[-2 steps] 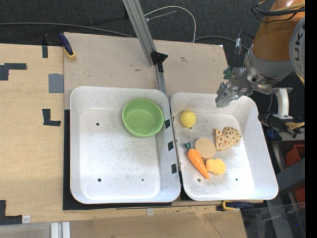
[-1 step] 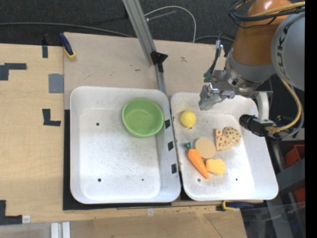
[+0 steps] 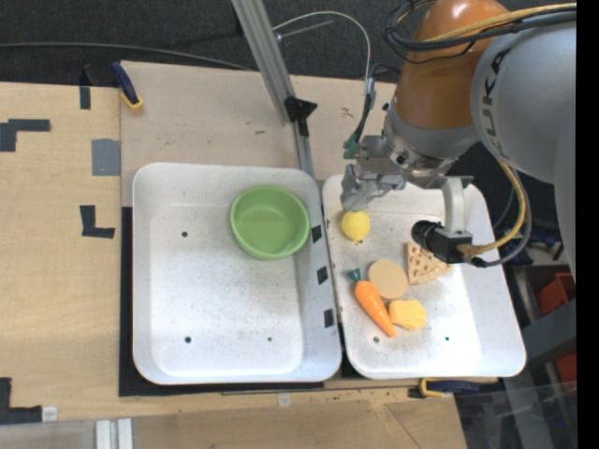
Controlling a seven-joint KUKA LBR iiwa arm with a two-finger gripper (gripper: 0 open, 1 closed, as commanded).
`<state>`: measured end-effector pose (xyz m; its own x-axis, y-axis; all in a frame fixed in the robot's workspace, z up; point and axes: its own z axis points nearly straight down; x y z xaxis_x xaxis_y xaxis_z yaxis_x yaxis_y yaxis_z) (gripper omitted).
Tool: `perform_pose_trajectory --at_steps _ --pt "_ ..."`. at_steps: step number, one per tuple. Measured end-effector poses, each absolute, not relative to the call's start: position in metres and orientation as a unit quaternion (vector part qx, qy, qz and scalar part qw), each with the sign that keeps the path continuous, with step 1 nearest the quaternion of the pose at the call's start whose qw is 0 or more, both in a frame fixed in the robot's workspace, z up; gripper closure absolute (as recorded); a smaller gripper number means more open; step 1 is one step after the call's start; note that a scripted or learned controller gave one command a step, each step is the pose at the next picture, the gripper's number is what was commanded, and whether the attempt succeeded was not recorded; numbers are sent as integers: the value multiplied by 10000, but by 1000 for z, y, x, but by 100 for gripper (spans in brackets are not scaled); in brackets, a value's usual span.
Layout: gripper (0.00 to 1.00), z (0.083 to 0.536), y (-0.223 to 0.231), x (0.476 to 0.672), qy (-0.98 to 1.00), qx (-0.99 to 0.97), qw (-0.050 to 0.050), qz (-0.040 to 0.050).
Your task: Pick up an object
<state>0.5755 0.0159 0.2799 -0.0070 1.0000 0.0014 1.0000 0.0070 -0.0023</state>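
Gripper poised over yellow ball, right bin.
Carrot (image 3: 375,308) at 6 o'clock, ball (image 3: 355,225) at 11; gripper (image 3: 360,195) just above it, finger state indeterminate. Advice: centre over ball, descend straight, close gently; round, may roll.

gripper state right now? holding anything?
End effector: cannot be told whether open or closed. It sits just above the yellow lemon in the right bin; no object visibly held.
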Motion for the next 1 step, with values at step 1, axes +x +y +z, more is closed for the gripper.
perform_pose_trajectory --at_steps 1 --pt "100 275 71 568 -7096 -7046 15 5"
